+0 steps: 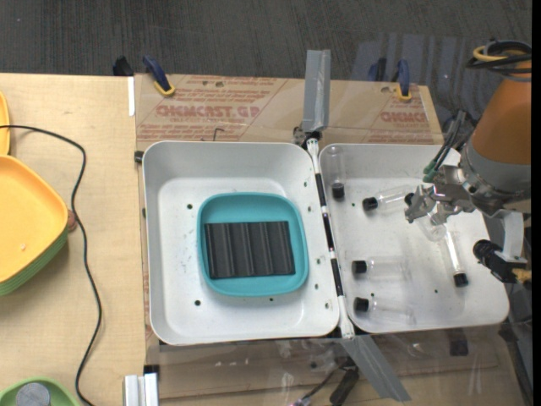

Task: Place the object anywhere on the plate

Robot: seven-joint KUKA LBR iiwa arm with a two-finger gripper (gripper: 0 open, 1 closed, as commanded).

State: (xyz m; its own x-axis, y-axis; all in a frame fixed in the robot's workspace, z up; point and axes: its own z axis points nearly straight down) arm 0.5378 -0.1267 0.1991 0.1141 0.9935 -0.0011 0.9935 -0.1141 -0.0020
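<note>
A teal square plate with a dark ribbed centre lies in the left white bin. Several clear tubes with black caps lie in the right bin: one near the back, one at the right, two toward the front. A lone black cap sits by the left wall. My gripper hangs over the back right part of the right bin, just right of the back tube and apart from the plate. Something clear shows just below it, too faint to identify.
The grey arm with its orange band comes in from the right. A yellow dish and a black cable lie on the wooden table to the left. Cardboard with clamps sits behind the bins.
</note>
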